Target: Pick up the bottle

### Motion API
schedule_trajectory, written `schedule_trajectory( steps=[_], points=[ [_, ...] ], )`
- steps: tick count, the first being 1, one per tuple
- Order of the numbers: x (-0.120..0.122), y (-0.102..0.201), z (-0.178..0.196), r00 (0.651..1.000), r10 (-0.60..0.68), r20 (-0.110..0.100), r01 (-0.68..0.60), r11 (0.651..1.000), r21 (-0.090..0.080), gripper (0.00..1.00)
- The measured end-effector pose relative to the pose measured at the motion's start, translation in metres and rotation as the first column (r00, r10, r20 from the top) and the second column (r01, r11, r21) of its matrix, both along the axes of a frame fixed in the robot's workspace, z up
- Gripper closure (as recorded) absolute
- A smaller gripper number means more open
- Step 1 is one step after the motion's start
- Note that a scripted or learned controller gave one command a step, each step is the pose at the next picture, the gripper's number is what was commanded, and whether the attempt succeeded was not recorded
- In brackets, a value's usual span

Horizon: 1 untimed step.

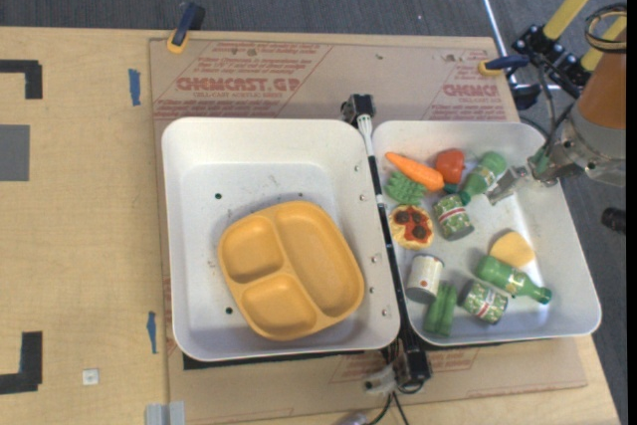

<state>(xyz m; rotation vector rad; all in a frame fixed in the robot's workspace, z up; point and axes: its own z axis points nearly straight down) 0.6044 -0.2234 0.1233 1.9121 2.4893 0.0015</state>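
Note:
A green bottle (512,279) lies on its side in the right bin (572,244), near the front right, with its neck pointing right. A second green bottle-like item (484,173) lies near the back of the same bin. My gripper (508,184) reaches in from the right and hangs low just right of that second item, about a hand's width behind the lying bottle. Nothing shows clearly held in it.
The right bin also holds a carrot (415,170), a red tomato (450,161), a pizza slice (411,225), several small cans (453,215), a green piece (440,309) and a yellow piece (513,248). The left bin (189,214) holds a yellow divided plate (289,266).

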Motion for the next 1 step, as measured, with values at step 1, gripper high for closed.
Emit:
schedule_trajectory(
  steps=[1],
  points=[
    [0.0349,0.0104,-0.0292,0.934,-0.357,-0.011,0.357,0.934,0.019,0.0]
  ],
)
